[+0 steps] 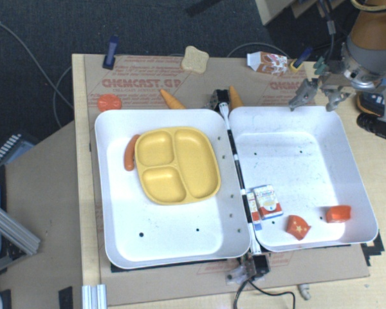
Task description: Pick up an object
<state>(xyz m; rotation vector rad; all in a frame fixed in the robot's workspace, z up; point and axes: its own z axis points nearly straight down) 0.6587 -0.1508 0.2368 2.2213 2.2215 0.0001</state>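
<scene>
A small carton [266, 203], red block [298, 226] and orange piece [338, 214] wait along the right bin's [347, 153] near edge while the gripper [316, 95], open and empty, hovers over the far rim, needing a centred descent.

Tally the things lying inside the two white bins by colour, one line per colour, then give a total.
Yellow: 1, the divided tray in the left bin.
Orange or red: 3, the sausage beside the tray, plus the wedge and block in the right bin.
White with red and blue print: 1, the small carton.
Total: 5
</scene>
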